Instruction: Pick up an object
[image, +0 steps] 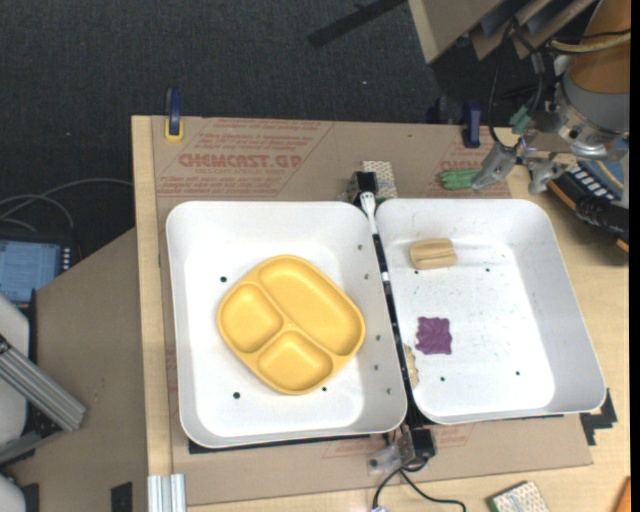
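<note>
Smooth yellow three-compartment plate (290, 323)

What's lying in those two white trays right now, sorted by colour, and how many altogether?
Yellow: 1, a divided plate in the left bin
Tan: 1, a small block in the right bin
Purple: 1, a flat square piece in the right bin
Total: 3

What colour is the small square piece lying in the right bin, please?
Purple, seen clearly in the camera view.
</note>
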